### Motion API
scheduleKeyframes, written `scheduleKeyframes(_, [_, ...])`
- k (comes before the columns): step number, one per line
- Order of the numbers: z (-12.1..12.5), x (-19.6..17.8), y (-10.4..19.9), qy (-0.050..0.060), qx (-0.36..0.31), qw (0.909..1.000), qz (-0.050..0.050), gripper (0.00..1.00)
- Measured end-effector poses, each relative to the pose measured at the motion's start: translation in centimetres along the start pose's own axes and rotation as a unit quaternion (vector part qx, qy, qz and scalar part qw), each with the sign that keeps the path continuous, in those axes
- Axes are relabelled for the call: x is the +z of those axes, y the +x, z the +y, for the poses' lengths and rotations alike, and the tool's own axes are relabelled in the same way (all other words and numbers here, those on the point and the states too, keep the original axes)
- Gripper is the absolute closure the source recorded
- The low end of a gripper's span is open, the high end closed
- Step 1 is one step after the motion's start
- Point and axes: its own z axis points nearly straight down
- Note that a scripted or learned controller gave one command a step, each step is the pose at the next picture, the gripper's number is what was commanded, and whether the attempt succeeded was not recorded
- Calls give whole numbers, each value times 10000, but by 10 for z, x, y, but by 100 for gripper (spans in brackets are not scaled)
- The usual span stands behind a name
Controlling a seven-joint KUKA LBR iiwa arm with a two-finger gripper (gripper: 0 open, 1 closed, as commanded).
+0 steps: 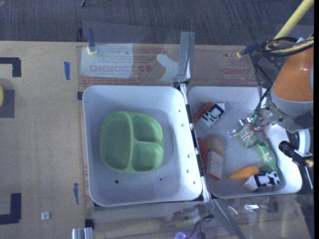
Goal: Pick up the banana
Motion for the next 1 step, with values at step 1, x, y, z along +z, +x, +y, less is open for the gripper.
scheduleKeyframes(1, [-59,-50,117,0,-1936,9811,1,0])
